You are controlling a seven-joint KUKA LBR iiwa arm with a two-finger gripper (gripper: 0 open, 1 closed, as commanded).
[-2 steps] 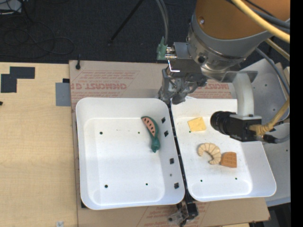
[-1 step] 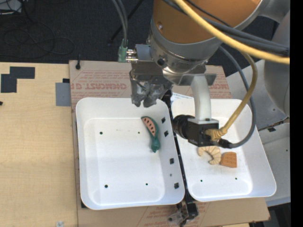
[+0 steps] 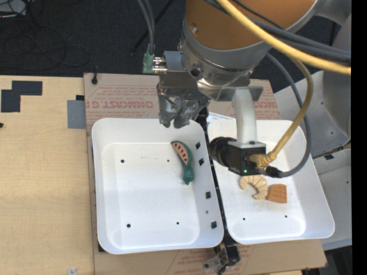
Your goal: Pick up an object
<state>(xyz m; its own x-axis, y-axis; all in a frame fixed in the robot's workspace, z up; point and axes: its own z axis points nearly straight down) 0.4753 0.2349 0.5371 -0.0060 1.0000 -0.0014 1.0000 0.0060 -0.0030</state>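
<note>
Two white bins (image 3: 114,153) share the counter, where the tool (image 3: 179,114), its state untellable, hovers above an unpicked watermelon-slice toy (image 3: 183,156).

Arm (image 3: 229,33): big grey metallic wrist housing, orange band above. Yellow hose (image 3: 298,116) and grey cables loop along right side. Green connector (image 3: 150,62) on left of flange. Gripper (image 3: 179,112): dark grey metal block, stubby fingers. White bracket carries black camera module, green LED lit.
</note>
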